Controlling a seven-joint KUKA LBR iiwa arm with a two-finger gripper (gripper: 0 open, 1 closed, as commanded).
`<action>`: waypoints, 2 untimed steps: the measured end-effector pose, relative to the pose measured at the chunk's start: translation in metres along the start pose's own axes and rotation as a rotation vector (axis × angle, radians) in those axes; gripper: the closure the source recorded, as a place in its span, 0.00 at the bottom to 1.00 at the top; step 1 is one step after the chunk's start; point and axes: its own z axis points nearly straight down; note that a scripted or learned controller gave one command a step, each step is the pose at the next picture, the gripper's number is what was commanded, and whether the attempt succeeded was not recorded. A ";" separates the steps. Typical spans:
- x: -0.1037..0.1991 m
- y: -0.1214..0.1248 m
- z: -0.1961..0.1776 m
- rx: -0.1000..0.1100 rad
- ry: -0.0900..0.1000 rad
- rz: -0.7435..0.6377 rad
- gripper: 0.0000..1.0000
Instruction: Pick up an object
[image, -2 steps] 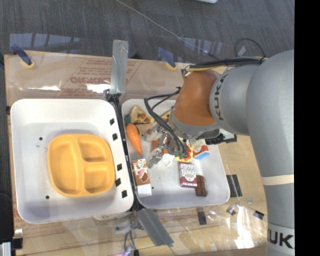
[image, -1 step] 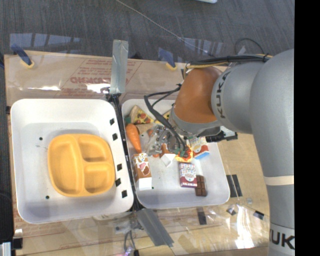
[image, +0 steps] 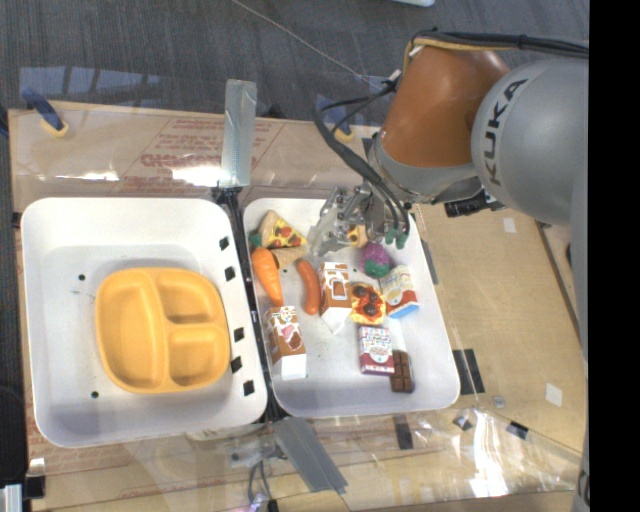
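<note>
Camera view: right bin (image: 300, 395) holds a scatter of toy food. Nearest the gripper (image: 350, 222) is a purple, grape-like piece (image: 377, 259), lying just below and to the right of the metal fingertips, near the bin's upper right. Judged light, rigid plastic, rounded and probably slick; best taken across its narrow middle so it doesn't squirt out. A small yellowish piece (image: 356, 236) sits directly under the gripper, too tangled with the fingers to identify.

Jaws: cannot tell whether apart or together; the wrist and cabling crowd the view. Nothing visibly held between them.

Working outward: pizza slice (image: 281, 233) to the left near the top edge, carrot (image: 266, 275) and sausage (image: 310, 285) lying lengthwise mid-bin, small cartons (image: 336, 282) clustered at centre, a chocolate bar (image: 401, 371) toward the lower right. Pieces are close together, some touching, so neighbours may get nudged.

Left bin (image: 40, 240) carries a yellow divided tray (image: 160, 328), well apart from the arm (image: 530, 130).
</note>
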 end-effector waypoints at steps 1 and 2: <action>0.076 0.021 0.046 0.000 0.018 -0.062 1.00; 0.057 -0.025 -0.022 0.000 0.008 -0.415 1.00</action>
